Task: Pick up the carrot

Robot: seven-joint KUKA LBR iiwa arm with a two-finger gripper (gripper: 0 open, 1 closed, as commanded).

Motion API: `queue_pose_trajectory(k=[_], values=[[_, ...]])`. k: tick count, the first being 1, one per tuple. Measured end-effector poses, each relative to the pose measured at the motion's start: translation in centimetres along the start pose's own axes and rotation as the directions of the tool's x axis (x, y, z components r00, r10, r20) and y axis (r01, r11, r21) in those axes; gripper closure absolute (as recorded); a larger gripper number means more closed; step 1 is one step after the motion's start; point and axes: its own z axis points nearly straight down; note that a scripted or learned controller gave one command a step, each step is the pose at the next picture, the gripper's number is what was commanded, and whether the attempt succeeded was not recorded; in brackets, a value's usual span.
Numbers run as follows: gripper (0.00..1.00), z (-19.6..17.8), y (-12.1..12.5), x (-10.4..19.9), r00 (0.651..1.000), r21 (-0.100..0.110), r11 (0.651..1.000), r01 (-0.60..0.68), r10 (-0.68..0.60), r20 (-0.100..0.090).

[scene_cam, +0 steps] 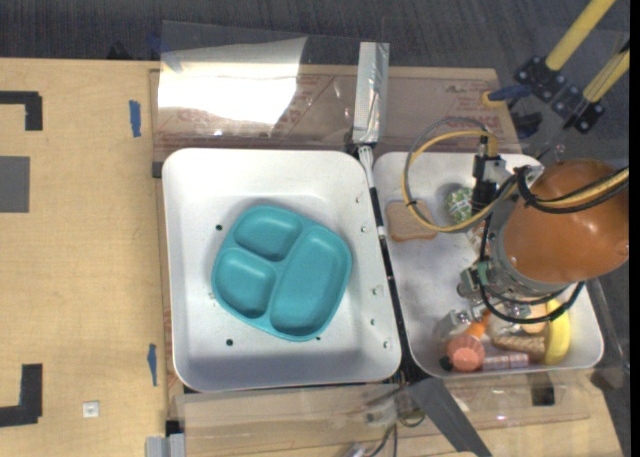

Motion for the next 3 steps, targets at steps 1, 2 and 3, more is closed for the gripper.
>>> queue_pose_trajectory(k=[1,2,3], values=[[1.0,-1.3,-0.5,-0.3,1.0,0.014,1.0,-0.002,0.001,0.003],[1.0,-9.6,0.0,-5.4,0.979,-0.005,0.979,-0.202,0.202,-0.003],[1.0,-9.3,-0.1,-8.5,0.999,-0.009,0.999,0.044,-0.044,0.001]])
